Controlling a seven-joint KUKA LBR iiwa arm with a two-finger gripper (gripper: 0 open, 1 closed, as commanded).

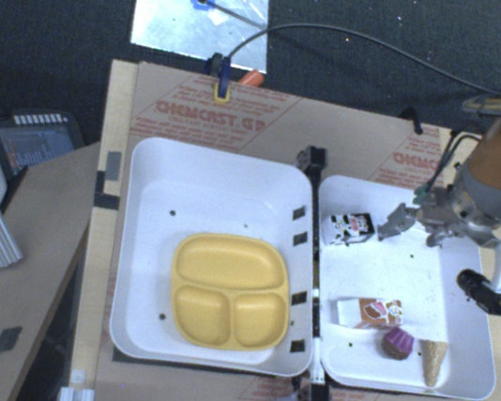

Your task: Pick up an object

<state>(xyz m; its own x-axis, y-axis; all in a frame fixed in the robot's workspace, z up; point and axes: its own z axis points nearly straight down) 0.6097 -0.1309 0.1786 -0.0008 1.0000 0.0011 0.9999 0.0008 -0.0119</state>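
Camera view, looking down: you see two white bins side by side. Your gripper point(415, 222) hovers over the right bin point(464, 373), near its far edge, fingers spread apart and holding nothing. Just beside it, toward the divider, lies a small black-and-white packet point(350, 228). A snack wrapper point(371, 312), purple cupcake point(398, 343) and cone point(433, 361) sit near the front. This looks like the approach step; next you would likely centre over the packet, descend and close.
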